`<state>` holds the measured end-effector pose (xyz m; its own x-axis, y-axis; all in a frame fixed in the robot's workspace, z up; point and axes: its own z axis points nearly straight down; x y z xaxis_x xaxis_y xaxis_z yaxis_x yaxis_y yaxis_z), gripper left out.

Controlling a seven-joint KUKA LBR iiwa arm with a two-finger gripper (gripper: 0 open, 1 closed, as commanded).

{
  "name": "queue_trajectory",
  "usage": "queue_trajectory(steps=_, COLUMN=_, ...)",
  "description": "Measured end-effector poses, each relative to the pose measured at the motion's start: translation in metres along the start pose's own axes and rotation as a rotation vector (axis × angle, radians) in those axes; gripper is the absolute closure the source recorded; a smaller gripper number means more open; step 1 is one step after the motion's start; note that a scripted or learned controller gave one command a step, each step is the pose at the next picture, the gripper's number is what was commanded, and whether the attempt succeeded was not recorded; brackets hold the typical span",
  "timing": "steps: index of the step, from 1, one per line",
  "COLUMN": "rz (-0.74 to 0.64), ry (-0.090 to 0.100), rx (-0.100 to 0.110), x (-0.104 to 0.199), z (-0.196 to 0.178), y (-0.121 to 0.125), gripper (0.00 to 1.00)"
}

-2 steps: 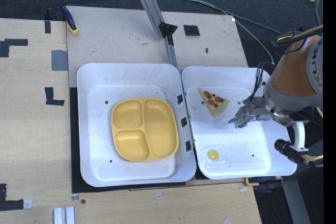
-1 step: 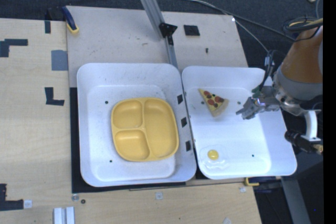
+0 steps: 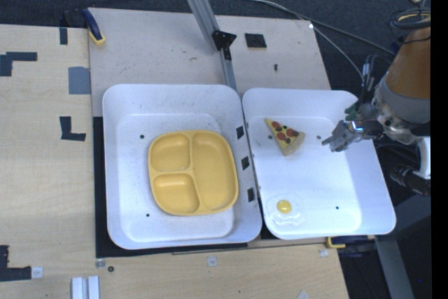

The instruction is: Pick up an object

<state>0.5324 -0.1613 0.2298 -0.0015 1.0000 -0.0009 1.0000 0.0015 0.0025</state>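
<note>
Claw (image 3: 338, 140) empty, can't tell how open; hovering right of pizza slice (image 3: 284, 136), prob slides flat slice w/o gripping.

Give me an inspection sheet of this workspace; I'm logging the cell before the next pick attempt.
Surface: wooden bench with dark tape patches, bearing left bin and right bin side by side.
Job's things: pizza slice in the right bin's upper part; fried egg near its lower left corner; yellow divided plate in the left bin.
Clutter: nothing seen inside the bins beyond these.
Gripper: gripper over the right bin's right side, to the right of the pizza slice and apart from it, nothing between its fingers.
Cables: thin cables run across the dark floor above the bench.
Surroundings: slanted metal pole crossing the bench top; blue-yellow clamp at its upper left.
</note>
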Motion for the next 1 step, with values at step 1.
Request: queue_trajectory(steps=1, rz=-0.003, ry=0.001, rx=0.004, x=0.0498, z=0.0103, y=0.0008, gripper=1.0)
